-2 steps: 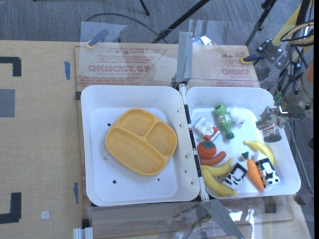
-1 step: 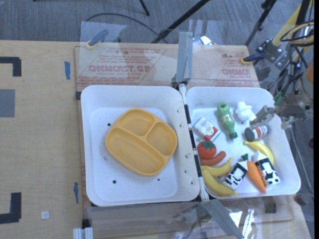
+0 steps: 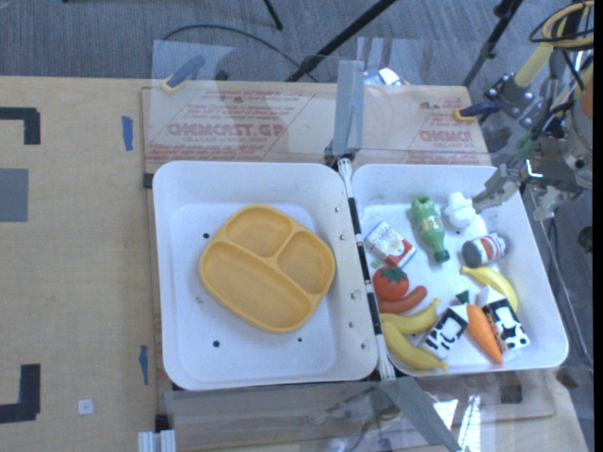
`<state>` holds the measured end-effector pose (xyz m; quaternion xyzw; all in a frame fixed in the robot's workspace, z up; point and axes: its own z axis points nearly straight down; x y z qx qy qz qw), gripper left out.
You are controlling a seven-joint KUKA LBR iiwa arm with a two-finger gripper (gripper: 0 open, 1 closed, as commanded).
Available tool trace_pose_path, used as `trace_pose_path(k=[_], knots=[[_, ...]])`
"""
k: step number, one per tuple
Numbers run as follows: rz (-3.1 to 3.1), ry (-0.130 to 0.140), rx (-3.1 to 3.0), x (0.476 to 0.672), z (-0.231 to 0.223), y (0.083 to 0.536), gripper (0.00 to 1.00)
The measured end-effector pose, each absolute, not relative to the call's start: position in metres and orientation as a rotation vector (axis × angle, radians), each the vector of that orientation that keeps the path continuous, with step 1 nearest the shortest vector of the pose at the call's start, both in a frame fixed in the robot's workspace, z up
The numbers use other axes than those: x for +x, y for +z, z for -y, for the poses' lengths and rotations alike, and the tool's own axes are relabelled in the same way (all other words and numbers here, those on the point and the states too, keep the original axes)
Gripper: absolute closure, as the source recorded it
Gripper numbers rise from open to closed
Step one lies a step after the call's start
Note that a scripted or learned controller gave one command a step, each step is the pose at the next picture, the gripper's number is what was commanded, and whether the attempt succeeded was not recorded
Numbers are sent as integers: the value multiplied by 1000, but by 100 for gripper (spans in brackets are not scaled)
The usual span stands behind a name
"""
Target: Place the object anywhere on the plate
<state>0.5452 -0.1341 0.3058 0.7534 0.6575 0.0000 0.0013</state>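
A yellow plate (image 3: 268, 266) with three compartments lies in the left bin (image 3: 179, 191) with nothing on it. The right bin (image 3: 546, 299) holds the toy foods: a green bottle (image 3: 429, 226), a white piece (image 3: 459, 212), a red and white can (image 3: 482, 250), a tomato (image 3: 391, 279), a carrot (image 3: 483, 332) and bananas (image 3: 410, 332). My gripper (image 3: 497, 188) hangs over the right bin's far right corner, just right of the white piece. I see nothing held in it.
A small carton (image 3: 386, 241), a red sausage (image 3: 400, 299), a single banana (image 3: 495, 283) and two black and white boxes (image 3: 445, 332) also lie in the right bin. A ridge (image 3: 356, 252) divides the bins. Clear panels (image 3: 245, 111) stand behind them.
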Motion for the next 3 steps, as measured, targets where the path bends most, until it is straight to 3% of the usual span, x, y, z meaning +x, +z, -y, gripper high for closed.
trace_pose_path(k=[1,2,3], knots=[[-2065,-2,2360,546,134,315,100],[-1839,-2,2545,523,152,435,100],[-1247,-2,2881,514,196,434,100]])
